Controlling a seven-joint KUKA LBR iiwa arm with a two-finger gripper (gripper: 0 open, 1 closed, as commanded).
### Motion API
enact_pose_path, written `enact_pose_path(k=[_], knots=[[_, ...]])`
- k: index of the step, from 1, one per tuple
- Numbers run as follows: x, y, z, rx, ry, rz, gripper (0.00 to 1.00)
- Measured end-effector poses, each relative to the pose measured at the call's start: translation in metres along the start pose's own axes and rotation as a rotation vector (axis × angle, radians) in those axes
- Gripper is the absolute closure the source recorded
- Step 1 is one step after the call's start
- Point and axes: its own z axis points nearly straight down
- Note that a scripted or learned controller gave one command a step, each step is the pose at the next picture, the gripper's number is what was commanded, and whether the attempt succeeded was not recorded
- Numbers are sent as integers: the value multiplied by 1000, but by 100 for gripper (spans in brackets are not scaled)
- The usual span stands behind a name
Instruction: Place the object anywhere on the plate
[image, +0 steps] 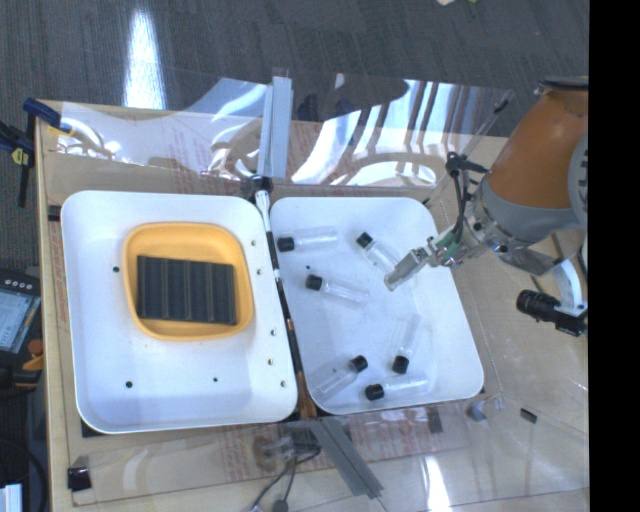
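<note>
Vials (329, 289) lie scattered under the end effector (402, 272).

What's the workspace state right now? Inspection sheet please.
Surface: two shallow white bins, left bin and right bin, side by side on the bench.
Job's things: yellow plate with dark ribbed centre in left bin; six clear plastic vials with black caps in right bin, e.g. one near its top left corner.
Clutter: nothing seen.
Grippers: two-finger gripper over right bin among the vials; nothing visibly held.
Cables: thin cables along the wrist.
Surroundings: reflective clear sheeting behind bins.
</note>
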Motion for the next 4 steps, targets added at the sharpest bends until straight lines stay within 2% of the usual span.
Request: enact_pose_path(k=[4], knots=[[0,0,0,0,0,0,0]])
